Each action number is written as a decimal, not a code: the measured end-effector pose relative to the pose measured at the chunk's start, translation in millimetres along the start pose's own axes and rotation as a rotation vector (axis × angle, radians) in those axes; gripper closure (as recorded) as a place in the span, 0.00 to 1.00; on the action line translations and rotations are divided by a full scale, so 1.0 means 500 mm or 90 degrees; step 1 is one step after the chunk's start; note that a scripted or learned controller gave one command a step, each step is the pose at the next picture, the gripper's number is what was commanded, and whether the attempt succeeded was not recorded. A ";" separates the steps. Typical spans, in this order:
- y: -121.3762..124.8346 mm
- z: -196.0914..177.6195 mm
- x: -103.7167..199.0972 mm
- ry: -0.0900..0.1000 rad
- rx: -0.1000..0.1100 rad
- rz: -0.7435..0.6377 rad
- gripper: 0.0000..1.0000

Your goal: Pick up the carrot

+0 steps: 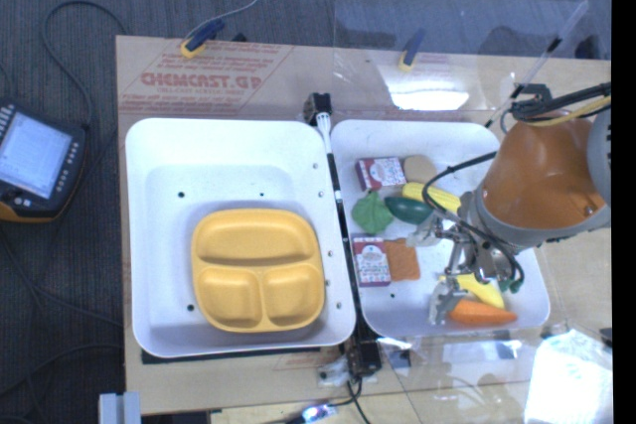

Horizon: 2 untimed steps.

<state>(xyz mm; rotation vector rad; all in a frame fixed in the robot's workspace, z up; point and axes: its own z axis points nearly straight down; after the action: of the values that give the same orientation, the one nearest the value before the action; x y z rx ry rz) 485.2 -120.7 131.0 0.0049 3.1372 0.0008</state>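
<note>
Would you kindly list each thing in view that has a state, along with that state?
Orange carrot: lying flat in the right white bin, near its front edge, not lifted.
Two-finger gripper: poised just above the carrot.
Yellow three-compartment tray: upright in the left white bin.
Handheld screen unit: lit.

2 white bins (149,213); 1 yellow tray (258,268); 2 red boxes (381,173); 1 carrot (481,315); 1 banana (433,197); approx 2 green veg (372,212).
</note>
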 end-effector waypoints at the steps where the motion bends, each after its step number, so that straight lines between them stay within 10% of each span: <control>1: -0.033 -0.325 -0.006 -0.006 0.002 -0.221 0.00; 2: -0.061 -0.074 -0.020 0.004 -0.005 -0.403 0.00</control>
<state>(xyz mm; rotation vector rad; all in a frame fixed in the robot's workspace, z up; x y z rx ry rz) 494.8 -151.5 168.2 -0.9745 2.9880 0.0109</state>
